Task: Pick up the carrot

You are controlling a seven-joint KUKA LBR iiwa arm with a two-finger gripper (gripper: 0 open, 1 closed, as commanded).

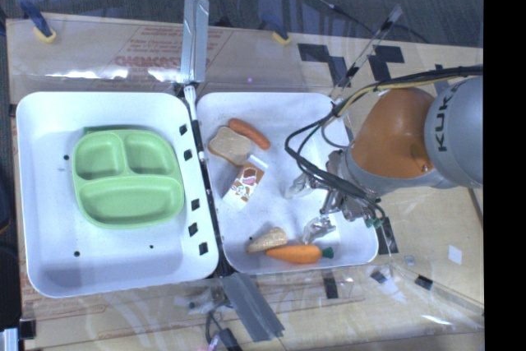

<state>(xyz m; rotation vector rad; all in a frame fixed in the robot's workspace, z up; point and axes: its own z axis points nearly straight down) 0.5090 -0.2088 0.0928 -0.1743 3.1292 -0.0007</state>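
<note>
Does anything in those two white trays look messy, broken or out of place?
Nothing stands out. The carrot, a sausage, bread, a small carton and another food piece lie loose in the right bin; a green divided plate sits in the left.

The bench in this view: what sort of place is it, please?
Probably a robot lab's test bench, not a kitchen. Two white bins sit taped to a board, toy-like food such as the carrot lies in the right one, and a cabled grey arm reaches in.

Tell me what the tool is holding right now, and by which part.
Nothing. The tool hangs over the right bin, above the carrot, which lies on the bin floor beside its near edge with nothing gripping it.
</note>
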